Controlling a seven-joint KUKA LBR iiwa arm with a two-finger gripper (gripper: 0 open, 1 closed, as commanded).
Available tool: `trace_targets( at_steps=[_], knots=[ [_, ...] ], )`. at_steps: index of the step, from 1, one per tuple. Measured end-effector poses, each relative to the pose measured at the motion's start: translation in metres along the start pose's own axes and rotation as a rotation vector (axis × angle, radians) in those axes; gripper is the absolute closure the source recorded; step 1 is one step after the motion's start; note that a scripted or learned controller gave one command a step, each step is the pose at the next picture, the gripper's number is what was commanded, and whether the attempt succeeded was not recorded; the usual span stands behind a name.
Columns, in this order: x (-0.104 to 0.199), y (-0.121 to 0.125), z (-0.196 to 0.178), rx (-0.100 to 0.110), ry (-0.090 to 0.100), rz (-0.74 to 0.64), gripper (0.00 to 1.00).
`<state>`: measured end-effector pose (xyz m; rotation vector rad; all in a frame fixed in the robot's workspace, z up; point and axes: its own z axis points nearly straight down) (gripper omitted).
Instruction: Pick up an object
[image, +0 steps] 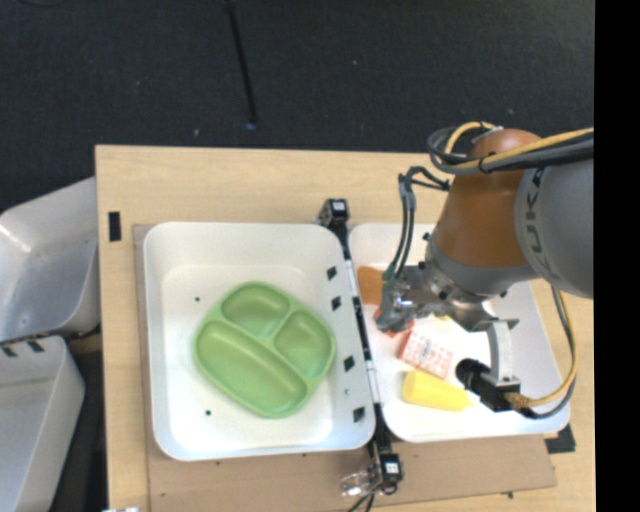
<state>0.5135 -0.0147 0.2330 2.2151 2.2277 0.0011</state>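
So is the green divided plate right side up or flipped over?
Right side up. The green divided plate lies flat in the left bin, its three compartments facing the camera, with nothing visible in them.

Two white bins (160, 300) are counted on the desk (250, 165). One green divided plate (264, 348), one yellow block (434, 391), one red-and-white packet (426, 349) and one orange item (371, 283) are counted.
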Motion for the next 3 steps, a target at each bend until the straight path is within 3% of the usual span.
trace_targets(
  at_steps=[2,3],
  knots=[
    [0.098,-0.017,-0.003,-0.001,0.001,-0.002,1.0],
    [0.095,-0.016,-0.003,-0.001,0.0,0.003,0.0]
  ],
)
